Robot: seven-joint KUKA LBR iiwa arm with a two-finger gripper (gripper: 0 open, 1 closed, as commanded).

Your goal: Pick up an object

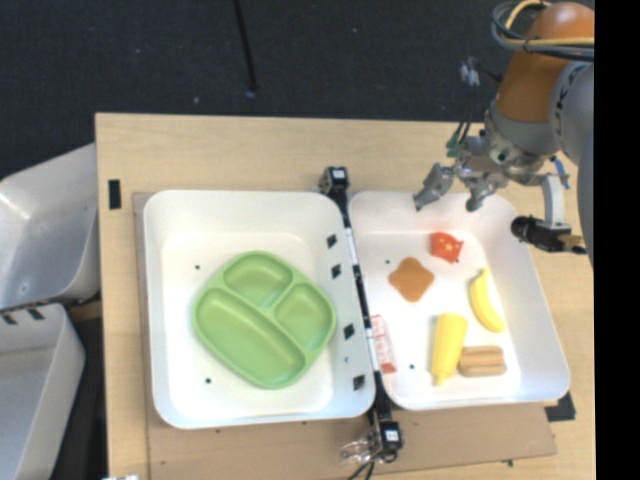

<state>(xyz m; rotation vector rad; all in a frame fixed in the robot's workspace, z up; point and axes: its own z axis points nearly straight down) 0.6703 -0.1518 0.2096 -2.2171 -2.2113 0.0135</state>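
Over the far edge of the right bin [530, 268], arm's [535, 78] reaching in from the right, orange band up top, wrist pointed down, gripper [452, 193] hanging above the bin's back rim. Fingers spread apart, nothing btwn them.

Left bin [160, 268]: one green divided plate [263, 318], three compartments, sitting about centre.

Right bin: red toy piece [446, 246] nearest the gripper, just below it toward the camera. Brown flat piece [411, 279] next, down-left of the red one. Banana [486, 301] on the right side, curved. Yellow corn-like piece [447, 346] front-centre, w/ a brown sausage-like piece [481, 361] touching it on its right.

Red piece sits closest under the open jaws, but apart, no contact. Other items further toward the bin's front.
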